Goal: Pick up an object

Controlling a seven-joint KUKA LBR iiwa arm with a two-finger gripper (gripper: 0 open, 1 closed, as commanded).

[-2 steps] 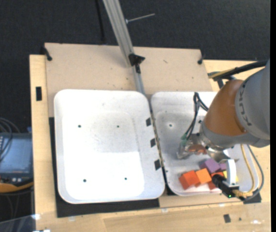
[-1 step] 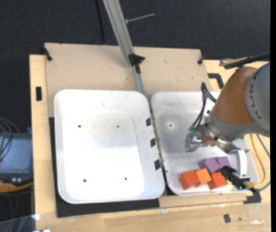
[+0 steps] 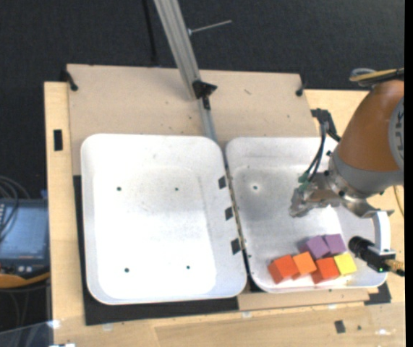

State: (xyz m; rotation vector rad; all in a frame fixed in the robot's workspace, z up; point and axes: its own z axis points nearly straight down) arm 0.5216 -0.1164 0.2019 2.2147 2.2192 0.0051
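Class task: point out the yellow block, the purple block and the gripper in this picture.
yellow block (image 3: 346,264), camera view, top face.
purple block (image 3: 324,245), camera view, top face.
gripper (image 3: 301,204), camera view, between its fingertips.

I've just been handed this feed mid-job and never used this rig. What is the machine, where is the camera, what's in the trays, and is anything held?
One camera looks down at a slant on a bench with two shallow white bins. The grey and orange robot arm reaches in from the right, its gripper low over the right bin. That bin holds a cluster of small blocks near its front edge: orange, purple and yellow. The left bin sits beside it. I see no block at the gripper.
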